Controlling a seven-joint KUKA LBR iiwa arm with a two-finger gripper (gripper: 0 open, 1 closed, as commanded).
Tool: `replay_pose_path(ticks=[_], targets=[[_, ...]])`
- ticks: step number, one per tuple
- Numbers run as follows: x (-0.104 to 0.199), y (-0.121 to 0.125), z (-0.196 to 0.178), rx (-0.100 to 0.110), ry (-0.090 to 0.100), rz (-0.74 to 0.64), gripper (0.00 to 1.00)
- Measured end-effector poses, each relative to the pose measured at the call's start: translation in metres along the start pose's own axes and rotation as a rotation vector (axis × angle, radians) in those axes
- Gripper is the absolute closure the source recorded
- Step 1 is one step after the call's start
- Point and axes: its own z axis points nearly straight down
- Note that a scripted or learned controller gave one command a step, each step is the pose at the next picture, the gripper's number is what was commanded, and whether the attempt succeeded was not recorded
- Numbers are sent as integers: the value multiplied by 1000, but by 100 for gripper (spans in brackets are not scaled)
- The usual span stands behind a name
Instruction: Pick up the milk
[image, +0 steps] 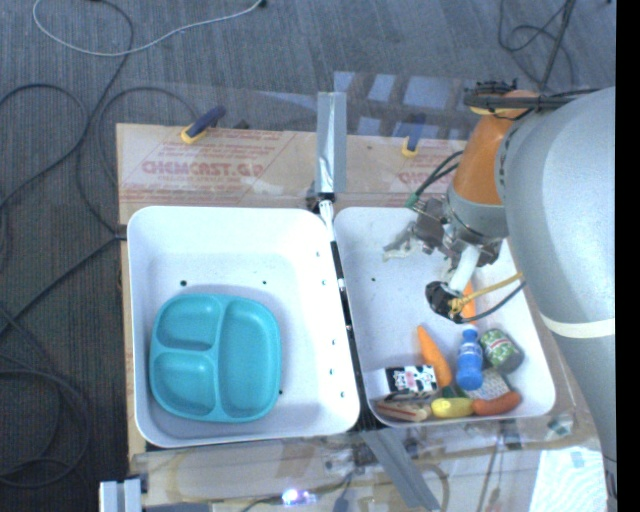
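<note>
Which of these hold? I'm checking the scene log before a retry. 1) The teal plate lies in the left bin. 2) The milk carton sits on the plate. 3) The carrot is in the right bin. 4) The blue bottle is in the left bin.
1) True: the teal plate lies in the left bin.
2) False: the milk carton lies in the right bin.
3) True: the carrot is there.
4) False: the blue bottle is in the right bin.
</note>
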Motion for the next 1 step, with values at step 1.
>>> replay_pose_path(ticks=[1], targets=[[30,-12,-43,0,1,-65,0]])
